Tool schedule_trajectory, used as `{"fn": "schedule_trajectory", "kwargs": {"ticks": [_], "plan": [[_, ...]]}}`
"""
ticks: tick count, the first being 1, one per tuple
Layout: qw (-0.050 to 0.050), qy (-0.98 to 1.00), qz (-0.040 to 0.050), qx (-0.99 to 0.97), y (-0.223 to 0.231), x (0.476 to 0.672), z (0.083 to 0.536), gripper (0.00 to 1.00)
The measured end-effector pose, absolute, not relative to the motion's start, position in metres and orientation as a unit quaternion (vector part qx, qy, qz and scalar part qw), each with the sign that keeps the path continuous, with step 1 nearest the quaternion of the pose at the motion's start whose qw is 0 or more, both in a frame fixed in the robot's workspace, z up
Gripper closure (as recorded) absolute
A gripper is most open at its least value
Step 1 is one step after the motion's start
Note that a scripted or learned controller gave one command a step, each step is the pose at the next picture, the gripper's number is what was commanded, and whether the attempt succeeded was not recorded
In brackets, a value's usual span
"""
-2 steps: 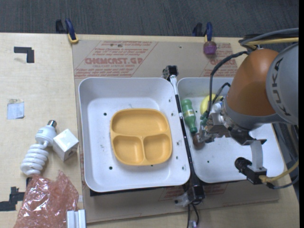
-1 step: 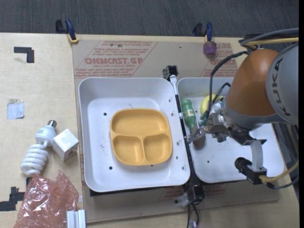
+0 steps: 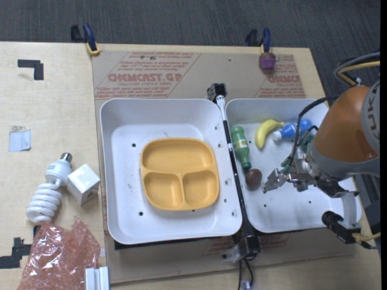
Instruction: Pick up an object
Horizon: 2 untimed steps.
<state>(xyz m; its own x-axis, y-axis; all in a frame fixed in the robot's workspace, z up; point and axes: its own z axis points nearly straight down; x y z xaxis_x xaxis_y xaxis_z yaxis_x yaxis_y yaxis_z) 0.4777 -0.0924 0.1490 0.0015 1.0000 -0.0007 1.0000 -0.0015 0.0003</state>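
The counter (image 3: 48, 113) is pale wood, and dark grey carpet (image 3: 181, 8) runs along the top of the frame. At the far left, a small black mark (image 3: 31, 68) and a bit of silver tape (image 3: 20, 140) sit on the wood. Lower left, a white curly light bulb (image 3: 47, 193) lies tilted, touching a small white cube (image 3: 83, 183). Below them, in the lower left corner, is a crinkly pink plastic bag (image 3: 57, 255).

A brown board with red letters (image 3: 145, 71) lies under both bins, held at the top by blue clamps (image 3: 89, 38).

The left bin (image 3: 118, 162) holds a yellow tray (image 3: 179, 174) with three parts, lying flat in the middle.

The right bin (image 3: 284, 213) holds a green bottle (image 3: 241, 146) near its left wall. Just below the bottle is a small brown round thing (image 3: 253, 177). To the right of the bottle is a yellow banana (image 3: 265, 132), and next to it a blue and white thing (image 3: 293, 130), partly hidden by the arm. A small purple thing (image 3: 267, 60) sits on the board above this bin.

The arm (image 3: 347, 132) comes in from the right edge. Its gripper (image 3: 283, 179) hangs over the middle of the right bin, just right of the brown round thing. The fingers look released, with nothing between them.
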Motion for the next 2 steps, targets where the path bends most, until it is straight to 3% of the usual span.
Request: {"fn": "schedule_trajectory", "kwargs": {"ticks": [1,2], "plan": [[0.0,0.707,-0.0001,0.708,-0.0946,0.4967,0.0923,0.0],[0.001,0.706,0.0005,0.708,-0.0949,0.4977,0.1021,1.0]]}}
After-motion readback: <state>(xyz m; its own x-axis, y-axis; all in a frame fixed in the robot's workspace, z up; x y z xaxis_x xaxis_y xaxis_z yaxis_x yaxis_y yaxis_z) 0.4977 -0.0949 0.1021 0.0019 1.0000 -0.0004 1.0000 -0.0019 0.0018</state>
